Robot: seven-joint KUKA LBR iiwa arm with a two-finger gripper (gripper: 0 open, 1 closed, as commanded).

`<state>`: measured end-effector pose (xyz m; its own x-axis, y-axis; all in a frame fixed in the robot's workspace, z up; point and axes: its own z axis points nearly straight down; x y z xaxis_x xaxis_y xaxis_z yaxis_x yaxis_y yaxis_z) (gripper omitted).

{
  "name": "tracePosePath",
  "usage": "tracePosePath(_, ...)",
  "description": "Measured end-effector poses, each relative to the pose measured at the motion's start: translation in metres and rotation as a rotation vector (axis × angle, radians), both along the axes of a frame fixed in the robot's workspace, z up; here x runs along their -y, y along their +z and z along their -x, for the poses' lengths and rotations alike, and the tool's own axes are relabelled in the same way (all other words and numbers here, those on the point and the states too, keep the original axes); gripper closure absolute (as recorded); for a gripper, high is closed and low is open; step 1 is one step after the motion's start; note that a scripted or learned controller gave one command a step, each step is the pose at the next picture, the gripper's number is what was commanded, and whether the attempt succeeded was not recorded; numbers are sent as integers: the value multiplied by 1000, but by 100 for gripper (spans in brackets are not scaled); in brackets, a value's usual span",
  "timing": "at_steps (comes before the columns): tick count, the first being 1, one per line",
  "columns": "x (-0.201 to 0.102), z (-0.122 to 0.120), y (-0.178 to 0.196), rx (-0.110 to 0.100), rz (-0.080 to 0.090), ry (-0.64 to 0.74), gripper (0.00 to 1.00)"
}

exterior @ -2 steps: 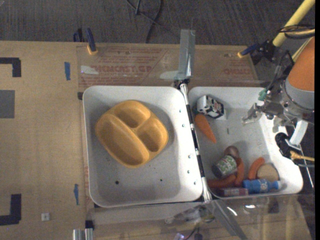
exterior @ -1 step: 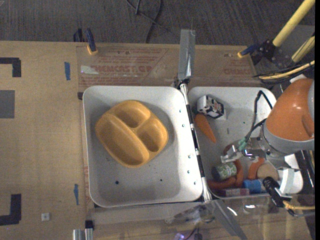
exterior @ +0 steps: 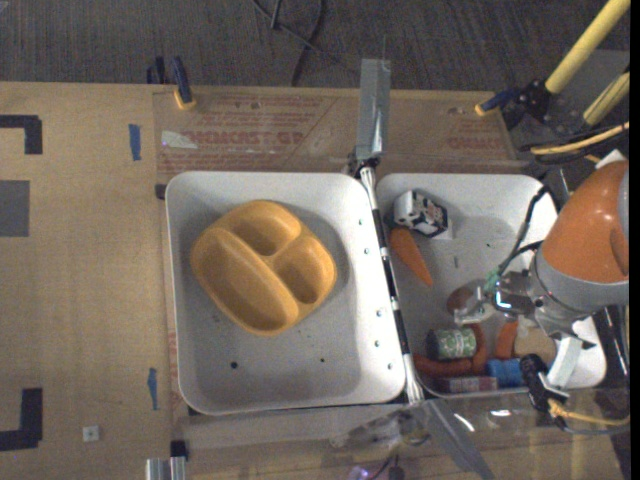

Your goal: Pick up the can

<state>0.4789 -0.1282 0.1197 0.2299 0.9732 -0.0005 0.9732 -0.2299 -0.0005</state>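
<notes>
The can (exterior: 455,344) is small, with a green label and silver ends. It lies near the front of the right bin (exterior: 480,203), against a red sausage-shaped item (exterior: 440,365). My gripper (exterior: 478,306) hangs just behind and to the right of the can, over the bin floor, apart from the can. The grey arm with its orange band (exterior: 590,233) reaches in from the right and hides the bin's right side.
Also in the right bin are an orange carrot (exterior: 411,255), a white packet (exterior: 420,212), a blue item (exterior: 507,372) and a small orange piece (exterior: 506,338). The left bin (exterior: 200,368) holds a yellow divided plate (exterior: 262,265).
</notes>
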Motion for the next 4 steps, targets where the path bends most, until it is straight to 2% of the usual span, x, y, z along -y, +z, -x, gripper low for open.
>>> tracePosePath(1,51,-2,-25,7,3,40,0)
tracePosePath(2,-24,-1,61,-2,0,-384,0)
tracePosePath(3,-34,-3,-32,8,0,-19,0)
tracePosePath(4,-35,-4,-23,11,-1,-20,100)
